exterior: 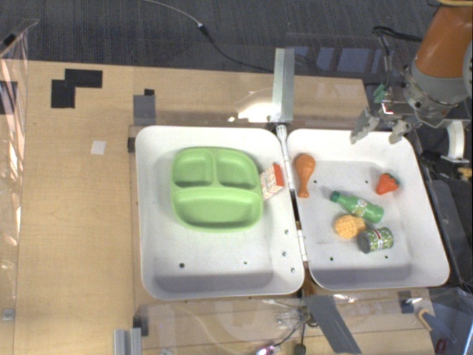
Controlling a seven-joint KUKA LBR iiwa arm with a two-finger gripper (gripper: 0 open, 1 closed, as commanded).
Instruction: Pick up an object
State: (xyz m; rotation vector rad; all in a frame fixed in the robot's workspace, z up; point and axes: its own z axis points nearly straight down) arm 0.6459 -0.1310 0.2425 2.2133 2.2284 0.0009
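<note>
Pincer (378, 130) hangs spread wide and empty over the right bin's (425, 220) far edge. Strawberry (387, 184) sits nearest, by the right wall with room around it, so I'd drop straight down there, clear of the bottle (358, 205).

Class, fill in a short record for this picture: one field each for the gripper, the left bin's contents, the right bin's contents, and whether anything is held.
gripper: gripper open, above the right bin's far edge
left bin: green divided plate, small red-and-white packet
right bin: drumstick, strawberry, green bottle, corn, can
held: nothing between the fingers
</note>
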